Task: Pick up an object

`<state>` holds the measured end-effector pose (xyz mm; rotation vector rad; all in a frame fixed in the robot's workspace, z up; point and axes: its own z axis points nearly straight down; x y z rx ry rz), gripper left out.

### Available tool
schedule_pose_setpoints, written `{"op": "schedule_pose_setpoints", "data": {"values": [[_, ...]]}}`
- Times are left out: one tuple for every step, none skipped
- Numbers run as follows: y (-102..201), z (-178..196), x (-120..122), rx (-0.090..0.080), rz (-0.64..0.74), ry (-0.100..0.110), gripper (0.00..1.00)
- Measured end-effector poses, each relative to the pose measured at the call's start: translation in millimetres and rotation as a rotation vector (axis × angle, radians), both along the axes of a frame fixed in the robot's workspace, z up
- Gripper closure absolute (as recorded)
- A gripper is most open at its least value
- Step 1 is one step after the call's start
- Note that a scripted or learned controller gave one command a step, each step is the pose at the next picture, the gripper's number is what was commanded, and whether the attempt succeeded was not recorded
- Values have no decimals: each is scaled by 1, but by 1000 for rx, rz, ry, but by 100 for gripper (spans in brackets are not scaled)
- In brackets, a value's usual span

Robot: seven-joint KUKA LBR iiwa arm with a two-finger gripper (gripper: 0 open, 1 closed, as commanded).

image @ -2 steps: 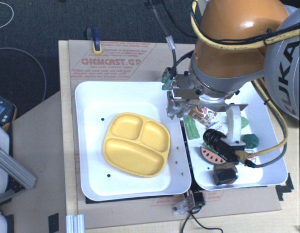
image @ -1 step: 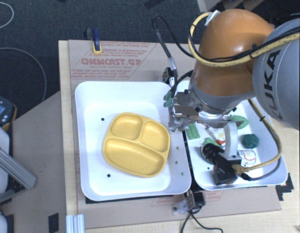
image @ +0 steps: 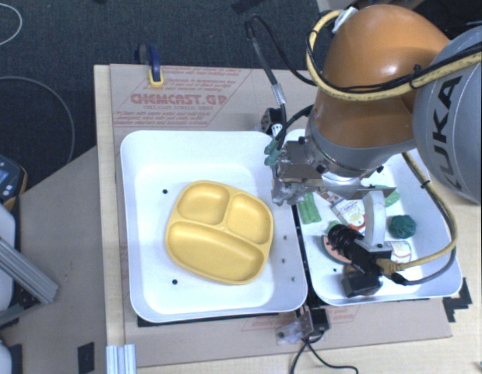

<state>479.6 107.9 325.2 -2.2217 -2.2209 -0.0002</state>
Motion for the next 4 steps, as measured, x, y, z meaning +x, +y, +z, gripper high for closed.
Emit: {"op": "schedule_pose_setpoints", "data": {"values": [[0,10,0,0,1,-2,100],[1,20,1,0,1,-4,100],[1,30,2,-1,2,-6,100],[2,40,2,-1,3,-9,100]]}}
